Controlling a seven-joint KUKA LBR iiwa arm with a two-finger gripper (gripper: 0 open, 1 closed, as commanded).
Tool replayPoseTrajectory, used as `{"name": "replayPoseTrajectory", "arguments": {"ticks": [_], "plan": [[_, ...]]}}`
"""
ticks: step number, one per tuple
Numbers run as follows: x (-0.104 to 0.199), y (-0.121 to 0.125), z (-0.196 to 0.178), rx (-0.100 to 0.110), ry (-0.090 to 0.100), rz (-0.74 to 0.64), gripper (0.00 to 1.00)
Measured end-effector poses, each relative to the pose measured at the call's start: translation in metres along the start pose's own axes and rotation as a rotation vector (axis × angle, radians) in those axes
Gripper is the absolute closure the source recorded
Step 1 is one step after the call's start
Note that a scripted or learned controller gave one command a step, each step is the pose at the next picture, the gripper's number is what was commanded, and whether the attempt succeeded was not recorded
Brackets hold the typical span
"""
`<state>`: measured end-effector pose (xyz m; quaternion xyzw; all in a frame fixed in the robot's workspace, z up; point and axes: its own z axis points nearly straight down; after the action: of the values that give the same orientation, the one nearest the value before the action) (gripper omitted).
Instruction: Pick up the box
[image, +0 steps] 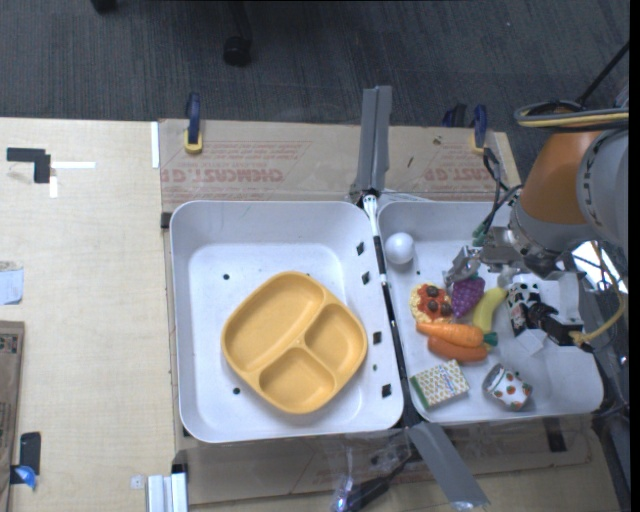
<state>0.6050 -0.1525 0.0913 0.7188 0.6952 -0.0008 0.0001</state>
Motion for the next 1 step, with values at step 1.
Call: {"name": "replayPoseTrajectory", "arguments": {"ticks": [1], "plan": [[0.0062,0.022,-0.0003,-0.001,0.0,0.113,0.0]]}}
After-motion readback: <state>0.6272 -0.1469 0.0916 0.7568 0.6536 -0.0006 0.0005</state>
